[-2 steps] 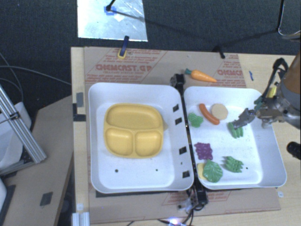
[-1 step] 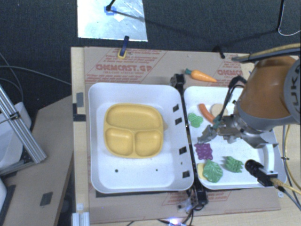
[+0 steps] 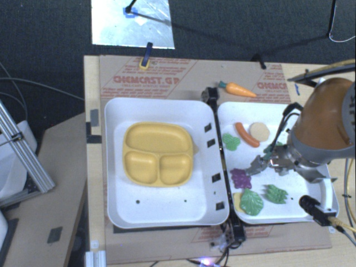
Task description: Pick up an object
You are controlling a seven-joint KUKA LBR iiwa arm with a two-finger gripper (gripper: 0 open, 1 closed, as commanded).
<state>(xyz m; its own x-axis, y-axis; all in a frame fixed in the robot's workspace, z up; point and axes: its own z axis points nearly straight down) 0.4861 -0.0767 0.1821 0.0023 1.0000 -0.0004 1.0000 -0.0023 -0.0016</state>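
nearest, in the right bin, lie a green lettuce leaf, a small green leafy piece and purple grapes. just above the grapes hovers the gripper (fingers too blurred to tell if spread). farther back rest a sausage and a carrot on the desk.

Dark carpet floor around the cardboard-topped counter; shiny metal sheet upper left, aluminium frame at left edge.
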